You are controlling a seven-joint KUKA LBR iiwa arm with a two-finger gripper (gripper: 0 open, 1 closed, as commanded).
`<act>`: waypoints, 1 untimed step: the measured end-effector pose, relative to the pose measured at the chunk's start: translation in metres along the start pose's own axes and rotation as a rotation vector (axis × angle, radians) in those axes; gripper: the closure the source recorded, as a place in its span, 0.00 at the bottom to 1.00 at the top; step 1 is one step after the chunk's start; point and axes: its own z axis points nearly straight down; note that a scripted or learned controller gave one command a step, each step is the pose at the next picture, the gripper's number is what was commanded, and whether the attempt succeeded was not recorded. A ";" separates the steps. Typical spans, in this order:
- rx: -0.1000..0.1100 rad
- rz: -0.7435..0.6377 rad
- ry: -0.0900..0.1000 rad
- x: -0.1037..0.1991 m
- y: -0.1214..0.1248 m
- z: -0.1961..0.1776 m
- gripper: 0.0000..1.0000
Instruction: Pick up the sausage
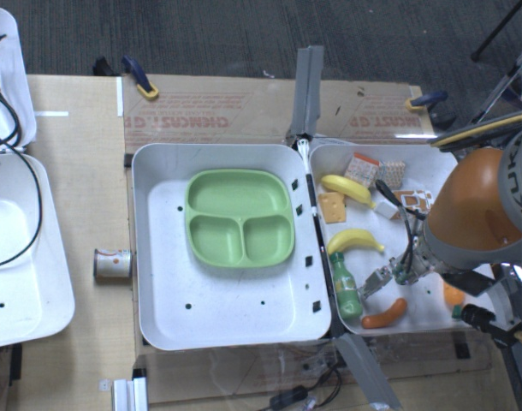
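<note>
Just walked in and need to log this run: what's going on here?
The grey arm's claw is low in the right bin, just above the sausage, next to the green bottle. The sausage lies on the bin floor, not gripped. The green tray sits in the left bin.

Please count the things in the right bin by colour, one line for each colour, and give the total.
Yellow: 2, upper curved banana and lower curved banana
Green: 1, plastic bottle
Orange-red: 1, long sausage
Orange: 1, square cheese slice
Total: 5; the small items further back are too unclear to count.
</note>
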 end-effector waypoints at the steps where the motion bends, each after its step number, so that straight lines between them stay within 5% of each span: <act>1: 0.000 0.041 0.001 0.021 0.013 -0.100 0.00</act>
